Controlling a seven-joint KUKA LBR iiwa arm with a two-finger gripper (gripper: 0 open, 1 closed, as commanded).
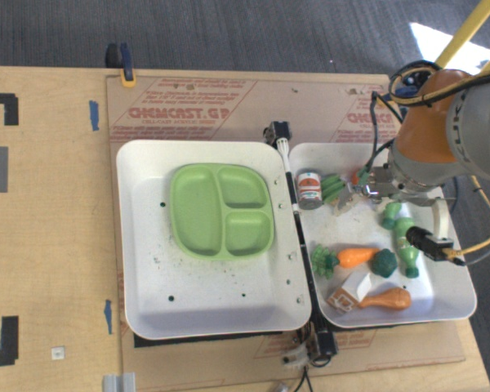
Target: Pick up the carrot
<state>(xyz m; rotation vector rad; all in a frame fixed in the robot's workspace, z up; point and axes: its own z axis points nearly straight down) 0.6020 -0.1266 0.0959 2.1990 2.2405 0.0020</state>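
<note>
Right half of the frame: white right bin (457, 300) holds the clutter. Carrot (355, 257) lies on its side in the lower middle of that bin, orange body pointing right, its green leafy top (322, 261) at the left end near the bin's left wall. Just right of the carrot, touching or nearly so, sits a dark green broccoli-like piece (384, 263). Below them, an orange drumstick-shaped toy (385, 300) lies along the bin's lower edge, with a small white and brown carton (349, 294) tilted at its left end. Upper left of this bin: a small can with a red label (309, 189) upright, green pieces (334, 189) beside it on the right.

Arm (441, 137) comes in from the upper right, orange band above the wrist, cables looping round it. Gripper (374, 188) sits over the upper part of the right bin, near the green pieces and well apart from the carrot. Cannot tell how the gripper is set; nothing seen held in it. Light green vegetable pieces (402, 235) lie under the wrist at the bin's right side, partly hidden by a black part.

Left bin (139, 243), centre of frame, holds a green divided plate (222, 210), flat, three compartments. Both bins rest on a brown board (188, 109) on the bench.
</note>
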